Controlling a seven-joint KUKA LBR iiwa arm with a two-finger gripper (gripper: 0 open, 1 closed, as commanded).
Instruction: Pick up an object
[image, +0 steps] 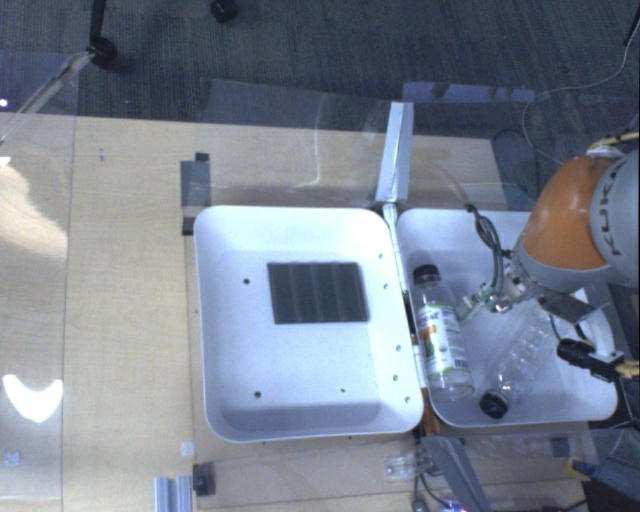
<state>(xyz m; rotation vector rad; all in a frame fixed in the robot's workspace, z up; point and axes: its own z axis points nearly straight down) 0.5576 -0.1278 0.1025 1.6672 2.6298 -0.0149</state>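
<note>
Two bottles (441, 335) (517, 362) in right bin (452, 225)

Clear glossy plastic bottles (440, 340) — matt white bins (230, 330).

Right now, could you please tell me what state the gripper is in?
Gripper: cannot be told; it sits low in the right bin, between the labelled bottle and the clear bottle.

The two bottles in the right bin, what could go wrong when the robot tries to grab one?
The clear bottle has no label and looks glassy against the white right bin, so the gripper might miss it. The labelled bottle lies on its side by the bin's left wall, so it could roll or leave little room for fingers.
</note>
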